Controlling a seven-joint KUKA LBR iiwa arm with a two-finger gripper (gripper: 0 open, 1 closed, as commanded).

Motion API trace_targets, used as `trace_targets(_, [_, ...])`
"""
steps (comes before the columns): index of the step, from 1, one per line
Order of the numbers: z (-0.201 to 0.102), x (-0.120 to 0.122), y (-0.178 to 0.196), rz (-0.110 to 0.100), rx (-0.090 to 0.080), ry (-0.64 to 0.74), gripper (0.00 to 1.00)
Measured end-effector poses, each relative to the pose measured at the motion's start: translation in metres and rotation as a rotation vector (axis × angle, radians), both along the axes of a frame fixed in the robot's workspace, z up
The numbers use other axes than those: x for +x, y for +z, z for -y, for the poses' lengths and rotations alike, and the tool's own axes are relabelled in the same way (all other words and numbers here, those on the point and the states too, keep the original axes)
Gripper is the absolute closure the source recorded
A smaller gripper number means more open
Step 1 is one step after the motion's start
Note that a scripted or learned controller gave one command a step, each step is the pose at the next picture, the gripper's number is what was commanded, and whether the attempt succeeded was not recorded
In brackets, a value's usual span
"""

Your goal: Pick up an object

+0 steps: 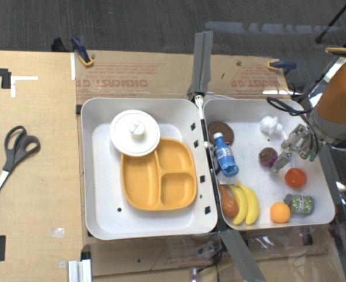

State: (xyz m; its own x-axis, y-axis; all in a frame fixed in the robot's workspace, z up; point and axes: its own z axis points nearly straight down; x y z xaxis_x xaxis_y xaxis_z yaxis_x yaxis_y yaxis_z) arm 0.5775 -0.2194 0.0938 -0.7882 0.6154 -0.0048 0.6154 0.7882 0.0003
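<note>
Red tomato (295, 177) just below-right of jaws

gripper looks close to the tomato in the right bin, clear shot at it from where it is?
Probably yes. The gripper sits just up-left of the tomato, with bare bin floor between them. The dark round fruit lies on the gripper's other side, and the green can lies below the tomato, apart from it.

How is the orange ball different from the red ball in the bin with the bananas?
The orange ball is orange, while the red ball is red. The orange ball sits near the front of the right bin, close to the bananas; the red ball lies farther back, just below the gripper. Both are round, about the same size, and loose in the bin.
</note>
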Motion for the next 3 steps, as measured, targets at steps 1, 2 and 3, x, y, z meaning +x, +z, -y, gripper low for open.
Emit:
trace_targets(1, [0.003, -0.054, -0.001, -0.002, 0.001, 0.048, 0.0])
trace_targets(2, [-0.064, -0.037, -0.002, -0.003, 0.003, -0.088, 0.0])
trace_targets(3, [-0.076, 0.07, 0.0, 0.002, 0.001, -0.223, 0.0])
